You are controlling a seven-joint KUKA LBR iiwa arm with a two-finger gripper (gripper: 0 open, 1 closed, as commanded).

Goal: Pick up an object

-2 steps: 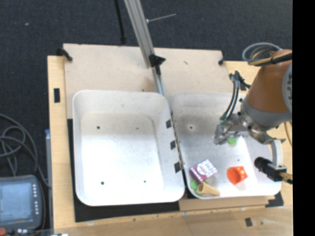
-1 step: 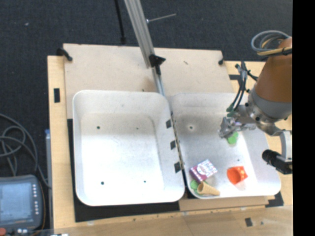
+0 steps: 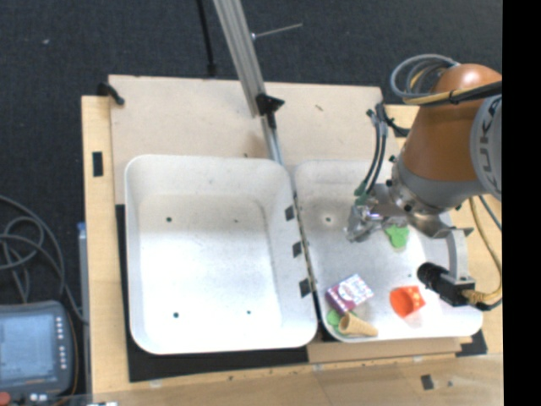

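Note:
My gripper (image 3: 364,223) hangs over the middle of the right bin (image 3: 328,191), low above its floor. Just to its right lies a small green object (image 3: 397,237), partly covered by the wrist. Nearer the front of the same bin sit a purple and white box (image 3: 349,292), an orange cup (image 3: 407,301) and a tan cone (image 3: 356,325) with a green piece (image 3: 336,318) beside it. I see nothing held in the gripper.
The left bin (image 3: 211,164) adjoins the right one along a shared wall. A slanted metal post (image 3: 241,49) rises from behind the bins. A black fitting with a cable (image 3: 441,282) sits at the right bin's right side.

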